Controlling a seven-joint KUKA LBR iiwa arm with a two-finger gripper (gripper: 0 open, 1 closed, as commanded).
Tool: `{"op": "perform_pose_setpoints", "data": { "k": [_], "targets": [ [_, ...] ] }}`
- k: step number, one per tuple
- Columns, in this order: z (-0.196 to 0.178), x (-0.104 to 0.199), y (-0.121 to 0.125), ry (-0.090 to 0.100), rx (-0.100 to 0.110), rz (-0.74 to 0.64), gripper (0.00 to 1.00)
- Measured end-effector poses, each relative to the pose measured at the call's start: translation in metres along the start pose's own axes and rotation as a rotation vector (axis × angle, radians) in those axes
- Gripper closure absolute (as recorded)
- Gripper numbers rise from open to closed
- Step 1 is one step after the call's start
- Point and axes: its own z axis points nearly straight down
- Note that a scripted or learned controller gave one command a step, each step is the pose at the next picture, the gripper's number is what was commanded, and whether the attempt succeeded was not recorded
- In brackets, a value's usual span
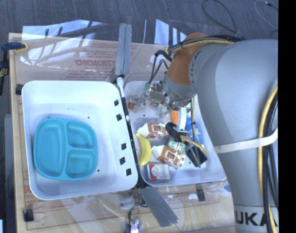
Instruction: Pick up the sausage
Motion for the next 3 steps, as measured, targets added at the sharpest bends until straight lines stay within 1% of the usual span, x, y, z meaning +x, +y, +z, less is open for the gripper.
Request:
{"op": "perform_pose_setpoints", "data": {
  "k": [1, 2, 3],
  "targets": [
    [-0.010, 0.001, 0.000, 0.000, 0.004, -0.008, 1.00],
    [-0.010, 0.002, 0.000, 0.000, 0.004, -0.010, 0.00],
    [-0.001, -0.016, 0.027, -0.001, 0.000, -0.081, 0.00]
  ]
}}
